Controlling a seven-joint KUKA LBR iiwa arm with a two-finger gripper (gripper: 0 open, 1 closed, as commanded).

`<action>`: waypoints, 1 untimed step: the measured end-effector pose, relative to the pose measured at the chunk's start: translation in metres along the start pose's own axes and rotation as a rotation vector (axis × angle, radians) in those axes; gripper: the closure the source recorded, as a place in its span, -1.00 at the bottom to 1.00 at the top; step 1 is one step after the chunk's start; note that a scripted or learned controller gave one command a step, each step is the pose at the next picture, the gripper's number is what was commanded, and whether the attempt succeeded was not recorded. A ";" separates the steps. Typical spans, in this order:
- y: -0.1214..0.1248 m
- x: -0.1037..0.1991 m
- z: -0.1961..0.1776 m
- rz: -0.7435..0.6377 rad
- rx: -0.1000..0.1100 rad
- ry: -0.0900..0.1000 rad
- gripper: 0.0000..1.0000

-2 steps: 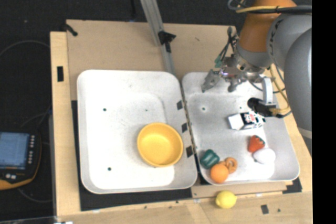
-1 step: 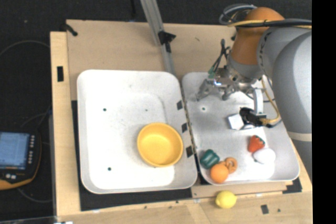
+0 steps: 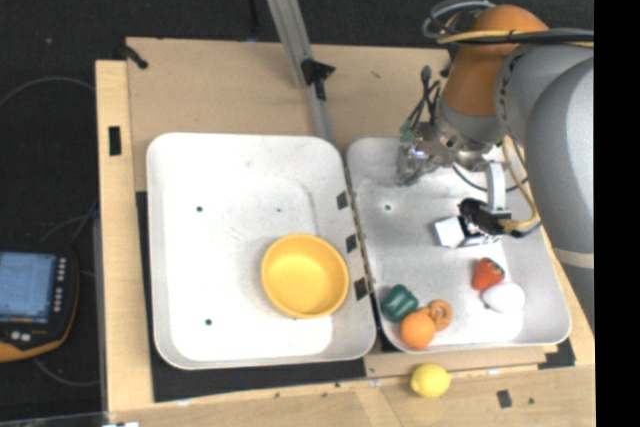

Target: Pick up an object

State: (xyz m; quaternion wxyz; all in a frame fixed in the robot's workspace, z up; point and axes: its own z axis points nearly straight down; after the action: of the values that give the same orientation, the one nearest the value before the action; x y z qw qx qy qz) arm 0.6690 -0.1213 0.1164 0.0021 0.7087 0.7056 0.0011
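My gripper (image 3: 410, 165) hangs over the far left corner of the right bin (image 3: 400, 215), below the orange band of the arm (image 3: 478, 85). Nothing shows under it but bare bin floor. Along the bin's near side lie a small green block (image 3: 398, 300), an orange (image 3: 418, 329) and a smaller orange piece (image 3: 439, 313). Further right sit a red strawberry-like piece (image 3: 488, 272) and a white round item (image 3: 503, 298). A white and black item (image 3: 462, 223) lies mid-right, about a hand's width from the gripper.
A yellow bowl (image 3: 304, 275) stands in the left bin (image 3: 200, 215), near its right wall. A lemon (image 3: 429, 380) lies on the bench outside the bins, at the front. A metal pole (image 3: 285, 15) slants up behind the bins.
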 end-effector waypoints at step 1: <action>-0.009 -0.002 -0.050 -0.003 0.001 0.002 1.00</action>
State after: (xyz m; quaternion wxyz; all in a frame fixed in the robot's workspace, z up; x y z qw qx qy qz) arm 0.6601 -0.1227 0.1665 0.0010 0.7075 0.7067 0.0012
